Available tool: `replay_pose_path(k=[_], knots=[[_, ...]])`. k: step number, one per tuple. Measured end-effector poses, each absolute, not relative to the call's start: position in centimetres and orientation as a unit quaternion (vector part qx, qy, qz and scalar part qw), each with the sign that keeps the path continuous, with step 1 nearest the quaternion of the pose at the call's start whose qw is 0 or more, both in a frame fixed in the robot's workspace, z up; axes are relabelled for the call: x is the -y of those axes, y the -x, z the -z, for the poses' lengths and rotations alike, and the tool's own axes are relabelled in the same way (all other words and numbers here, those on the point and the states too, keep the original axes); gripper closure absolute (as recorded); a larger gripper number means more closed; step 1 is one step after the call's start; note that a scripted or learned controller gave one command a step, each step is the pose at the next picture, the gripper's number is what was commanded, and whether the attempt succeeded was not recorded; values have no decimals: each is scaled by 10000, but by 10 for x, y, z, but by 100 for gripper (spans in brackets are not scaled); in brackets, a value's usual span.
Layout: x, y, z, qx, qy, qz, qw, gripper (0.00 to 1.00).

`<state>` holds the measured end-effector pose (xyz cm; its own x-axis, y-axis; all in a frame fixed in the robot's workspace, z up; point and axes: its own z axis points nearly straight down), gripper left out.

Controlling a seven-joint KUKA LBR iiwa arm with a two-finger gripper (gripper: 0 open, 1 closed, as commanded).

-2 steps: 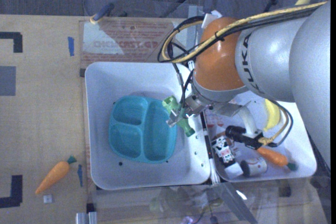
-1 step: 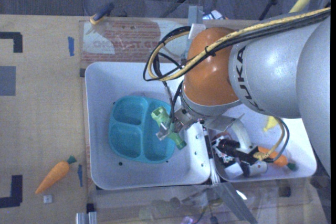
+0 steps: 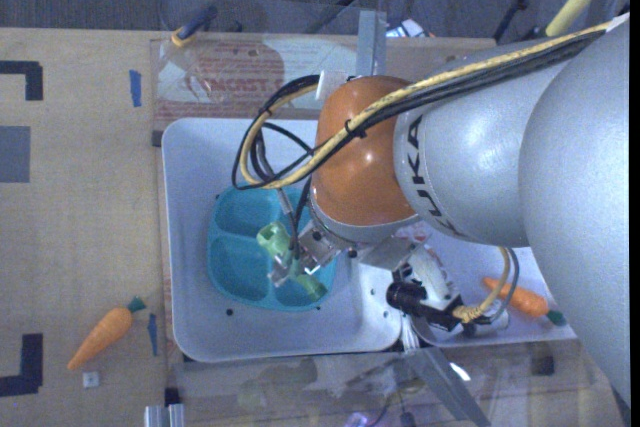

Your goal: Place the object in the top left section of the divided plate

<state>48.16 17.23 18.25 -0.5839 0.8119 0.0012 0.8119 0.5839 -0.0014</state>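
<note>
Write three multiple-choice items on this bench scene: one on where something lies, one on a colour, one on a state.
1. Where does the divided plate lie?
A. In the left white bin
B. On the bare bench
C. On the arm's orange band

2. What colour is the object at the pincer?
A. Red
B. Light green
C. Black

3. How does the carrot on the bench left of the bins lie?
A. Standing on end
B. On its side, slanted
C. Inside the plate

Answers: 1 A, the blue plate sits on the bin's floor. 2 B, it shows pale green over the plate. 3 B, it lies flat with its leafy end pointing up and right.
</note>
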Motion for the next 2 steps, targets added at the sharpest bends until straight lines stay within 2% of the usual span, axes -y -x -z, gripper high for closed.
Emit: replay_pose_path(k=[1,2], knots=[[-106,-479,-150,8924,4511,-3,7,100],[-144,-479,-210,9019,4319,3,-2,100]])
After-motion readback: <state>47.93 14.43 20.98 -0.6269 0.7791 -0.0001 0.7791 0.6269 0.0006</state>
